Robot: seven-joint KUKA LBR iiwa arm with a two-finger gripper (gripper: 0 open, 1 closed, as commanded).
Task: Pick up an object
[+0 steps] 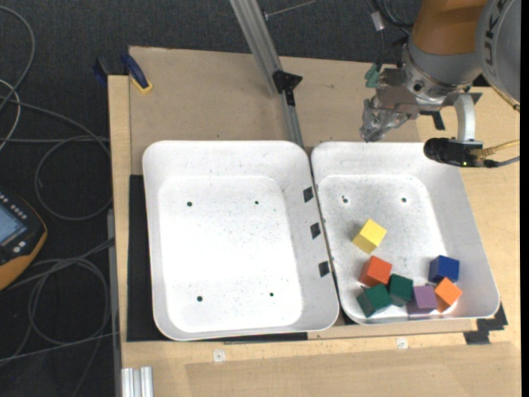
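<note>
Arm [463, 23] cut off at top edge; claw [382, 126] blurred.

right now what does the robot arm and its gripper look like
The arm is grey with a wide orange band above the wrist, and part of a dark letter shows on its grey shell. Below the band sits a silvery metal wrist block, then the small grey gripper. Dark cables trail above it.
</note>
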